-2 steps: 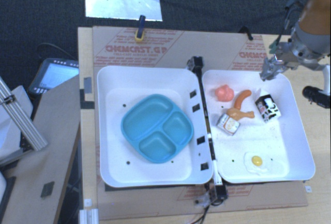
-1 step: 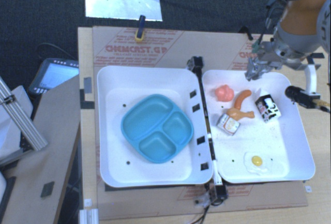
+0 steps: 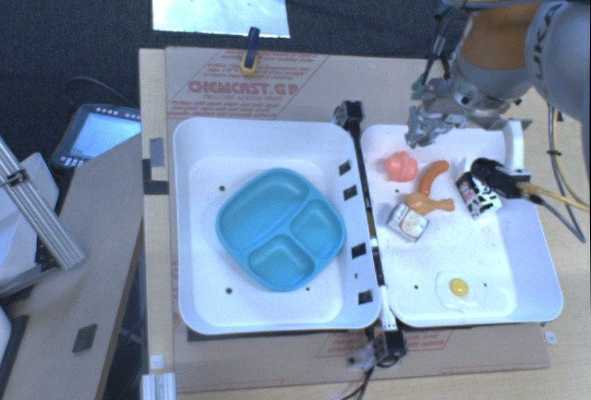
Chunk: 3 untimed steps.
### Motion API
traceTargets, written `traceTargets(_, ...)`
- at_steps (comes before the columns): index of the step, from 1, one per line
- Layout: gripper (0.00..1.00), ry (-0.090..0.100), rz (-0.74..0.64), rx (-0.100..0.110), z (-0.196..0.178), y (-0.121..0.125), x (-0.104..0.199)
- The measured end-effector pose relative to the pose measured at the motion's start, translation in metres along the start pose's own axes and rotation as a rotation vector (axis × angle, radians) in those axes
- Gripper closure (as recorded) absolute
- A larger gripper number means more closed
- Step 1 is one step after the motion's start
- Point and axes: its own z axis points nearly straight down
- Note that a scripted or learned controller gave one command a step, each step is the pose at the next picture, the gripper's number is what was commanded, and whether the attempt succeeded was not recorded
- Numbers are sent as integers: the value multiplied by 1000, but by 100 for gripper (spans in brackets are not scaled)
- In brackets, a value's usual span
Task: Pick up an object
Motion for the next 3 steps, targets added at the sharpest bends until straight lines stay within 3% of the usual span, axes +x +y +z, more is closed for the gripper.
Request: traceTargets(3, 100, 1, 0, 0, 28, 16, 147)
